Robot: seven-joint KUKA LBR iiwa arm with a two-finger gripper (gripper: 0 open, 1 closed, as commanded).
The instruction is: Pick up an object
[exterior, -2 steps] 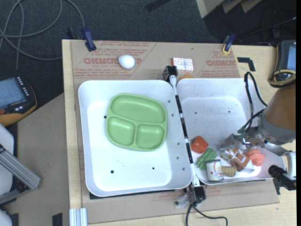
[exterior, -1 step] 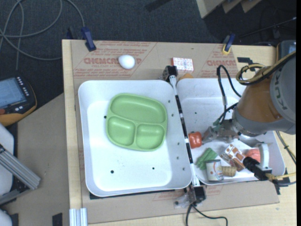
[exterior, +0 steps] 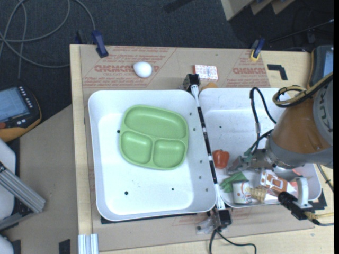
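Low in the right bin (exterior: 233,110) lie several small items. Among them are a red-orange piece (exterior: 220,157) by the divider, a green leafy piece (exterior: 233,182), a white cup-like container (exterior: 242,192) and an orange-and-white packet (exterior: 273,183). My gripper (exterior: 247,162) hangs low over this cluster, just right of the red-orange piece and above the green one. The wrist and the orange band (exterior: 297,127) hide much of the bin's right side. Nothing is visibly held.
The left bin (exterior: 106,157) holds a green divided plate (exterior: 154,136). Behind the bins, a white egg-shaped object (exterior: 142,69) and a small patterned box (exterior: 206,72) rest on the cardboard. Black cables (exterior: 257,115) loop beside the arm.
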